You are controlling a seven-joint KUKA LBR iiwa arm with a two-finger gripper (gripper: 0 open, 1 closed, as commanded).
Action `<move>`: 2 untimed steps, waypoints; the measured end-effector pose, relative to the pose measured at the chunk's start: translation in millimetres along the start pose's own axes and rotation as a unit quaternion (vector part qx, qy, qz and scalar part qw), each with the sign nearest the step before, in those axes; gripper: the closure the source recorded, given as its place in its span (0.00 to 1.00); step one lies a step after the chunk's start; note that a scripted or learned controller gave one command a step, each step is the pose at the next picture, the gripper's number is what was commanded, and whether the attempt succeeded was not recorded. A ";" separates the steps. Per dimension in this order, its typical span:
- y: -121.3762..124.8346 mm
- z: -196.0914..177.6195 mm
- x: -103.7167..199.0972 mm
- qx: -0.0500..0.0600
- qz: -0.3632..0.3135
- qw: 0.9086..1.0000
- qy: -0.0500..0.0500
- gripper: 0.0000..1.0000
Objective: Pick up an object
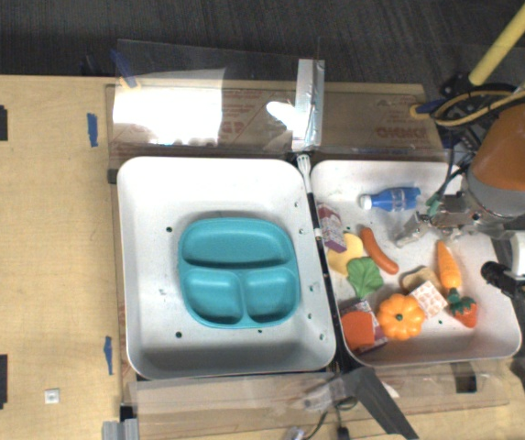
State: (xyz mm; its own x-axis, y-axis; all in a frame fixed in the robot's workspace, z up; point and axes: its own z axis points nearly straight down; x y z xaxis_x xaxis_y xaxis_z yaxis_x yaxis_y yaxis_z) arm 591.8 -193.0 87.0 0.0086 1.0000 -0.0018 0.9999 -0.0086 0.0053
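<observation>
Bright light is falling from overhead, and it is flaring hard off the clear plastic sheet [212, 108] along the far edge of the desk [33, 246], washing a patch there to pure white. The two white bins [143, 200] are glowing evenly, casting only soft shadows inside their rims. The picture is looking slightly soft and grainy, and the dark floor [244, 7] beyond is showing little detail.
</observation>
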 end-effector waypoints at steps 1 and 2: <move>-33.7 -0.4 0.5 0.001 -0.020 1.000 0.001 0.00; -31.8 -12.4 -0.6 -0.003 -0.019 1.000 0.000 1.00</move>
State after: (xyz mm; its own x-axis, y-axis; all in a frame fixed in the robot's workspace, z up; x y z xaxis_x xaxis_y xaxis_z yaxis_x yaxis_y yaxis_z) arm 560.0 -193.3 99.2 -0.0288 0.9996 -0.0013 0.9995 0.0288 0.0108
